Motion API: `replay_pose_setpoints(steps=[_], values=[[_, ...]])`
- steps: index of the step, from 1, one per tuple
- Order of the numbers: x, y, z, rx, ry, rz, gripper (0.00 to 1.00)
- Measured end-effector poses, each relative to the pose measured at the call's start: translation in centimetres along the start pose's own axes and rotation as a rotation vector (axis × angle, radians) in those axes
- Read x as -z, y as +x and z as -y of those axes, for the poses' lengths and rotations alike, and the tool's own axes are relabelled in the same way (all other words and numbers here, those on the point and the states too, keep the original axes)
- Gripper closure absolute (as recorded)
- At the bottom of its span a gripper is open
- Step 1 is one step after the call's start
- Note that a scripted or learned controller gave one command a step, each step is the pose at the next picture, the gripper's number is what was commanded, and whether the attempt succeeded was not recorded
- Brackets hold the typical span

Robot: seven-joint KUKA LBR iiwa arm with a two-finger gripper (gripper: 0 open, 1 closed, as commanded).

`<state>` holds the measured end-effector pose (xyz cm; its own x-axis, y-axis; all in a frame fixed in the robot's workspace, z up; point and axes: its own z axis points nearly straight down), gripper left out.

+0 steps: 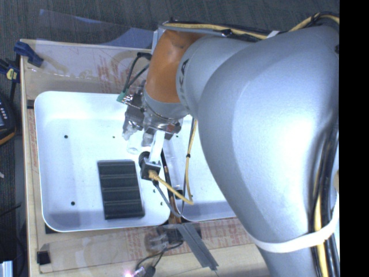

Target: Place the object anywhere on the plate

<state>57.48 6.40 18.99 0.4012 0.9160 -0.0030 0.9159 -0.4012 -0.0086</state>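
Observation:
A dark ribbed rectangular plate lies flat in the left white bin, near its front wall. My gripper hangs over the right part of that bin, just above and to the right of the plate's far end. Its tip points down toward the bin floor. A small pale shape lies on the floor right beside the gripper's tip; I cannot make out what it is or whether it is held. The grey arm with its orange band covers most of the right bin.
The right bin shows as a strip of floor and rim under the arm. A yellow cable and black cables run from the wrist across the divide between the bins. Tools lie at the bench's left edge.

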Motion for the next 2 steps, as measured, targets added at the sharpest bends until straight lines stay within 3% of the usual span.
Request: replay_pose_setpoints(steps=[1,2], values=[[-4.5,1.3,7.6,-0.3,0.0,0.001,1.0],[-9.8,2.3,9.8,-0.644,-0.006,-0.007,1.0]])
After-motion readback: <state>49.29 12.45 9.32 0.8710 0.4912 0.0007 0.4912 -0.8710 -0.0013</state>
